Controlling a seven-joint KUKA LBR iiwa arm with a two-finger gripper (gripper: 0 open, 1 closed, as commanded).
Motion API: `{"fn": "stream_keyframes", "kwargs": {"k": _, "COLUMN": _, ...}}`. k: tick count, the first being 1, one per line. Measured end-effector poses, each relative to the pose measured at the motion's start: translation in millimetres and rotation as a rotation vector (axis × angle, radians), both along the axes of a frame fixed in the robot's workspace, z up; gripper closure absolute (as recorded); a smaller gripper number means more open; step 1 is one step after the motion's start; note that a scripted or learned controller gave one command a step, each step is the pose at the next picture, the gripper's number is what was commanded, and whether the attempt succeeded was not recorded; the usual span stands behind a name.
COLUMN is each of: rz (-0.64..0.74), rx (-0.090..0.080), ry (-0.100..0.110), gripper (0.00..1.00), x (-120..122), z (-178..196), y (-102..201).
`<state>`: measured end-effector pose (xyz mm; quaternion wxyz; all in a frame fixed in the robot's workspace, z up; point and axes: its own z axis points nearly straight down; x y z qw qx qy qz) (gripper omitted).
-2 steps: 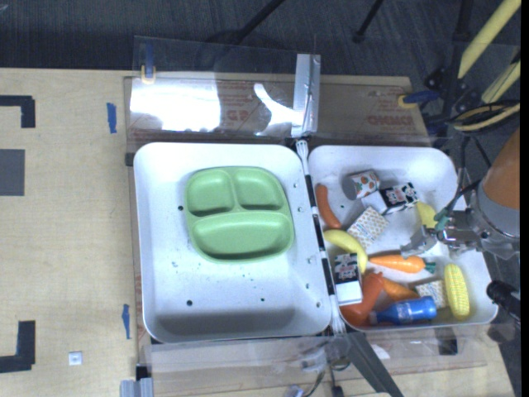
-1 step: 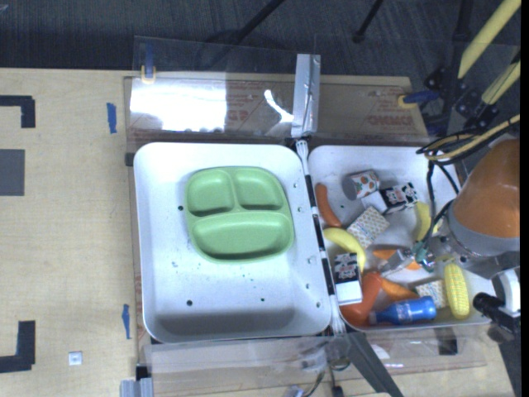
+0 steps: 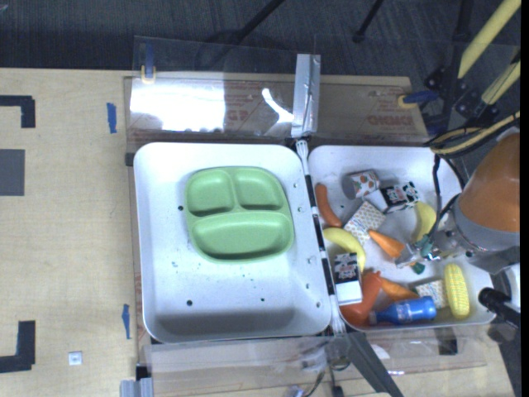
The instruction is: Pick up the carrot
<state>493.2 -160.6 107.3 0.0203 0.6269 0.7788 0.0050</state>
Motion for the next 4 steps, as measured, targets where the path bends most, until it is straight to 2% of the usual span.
{"fn": "stream_keyframes", "kwargs": {"k": 1, "rz": -0.023, "rx": 0.017, "ry": 0.035, "gripper": 1.00, "x": -14, "z": 23, "y": -44}}
{"fn": "stream_keyframes", "kwargs": {"k": 2, "rz": -0.023, "rx": 0.017, "ry": 0.035, "gripper": 0.00, "x": -14, "z": 23, "y": -45}}
{"fn": "stream_keyframes", "kwargs": {"k": 3, "rz": -0.256, "rx": 0.044, "ry": 0.035, "gripper": 0.00, "x": 64, "z": -18, "y": -47}}
{"fn": "stream_keyframes", "kwargs": {"k": 4, "rz": -0.267, "rx": 0.025, "ry": 0.031, "gripper": 0.00, "x": 86, "z": -20, "y": 46}}
